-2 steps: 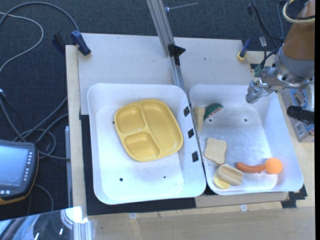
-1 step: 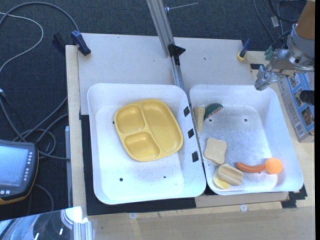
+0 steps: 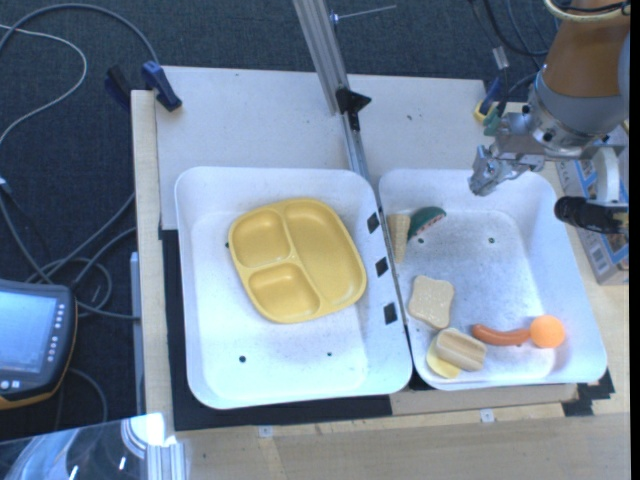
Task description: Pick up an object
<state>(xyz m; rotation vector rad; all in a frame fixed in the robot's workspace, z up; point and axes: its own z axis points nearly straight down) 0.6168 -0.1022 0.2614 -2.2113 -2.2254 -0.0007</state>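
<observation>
Above the right bin's (image 3: pixel 575 268) far rim hangs the tool (image 3: pixel 490 180).

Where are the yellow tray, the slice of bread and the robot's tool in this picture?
yellow tray (image 3: pixel 296 259): camera view, on the ridge where its three compartments meet.
slice of bread (image 3: pixel 431 301): camera view, middle of its top face.
tool (image 3: pixel 490 178): camera view, at its lower tip above the right bin's far edge.

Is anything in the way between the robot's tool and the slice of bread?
Nothing visible is. The tool hovers at the far edge of the right bin. The bread slice lies nearer the front, with bare bin floor between them. The watermelon wedge sits off to the side.
</observation>
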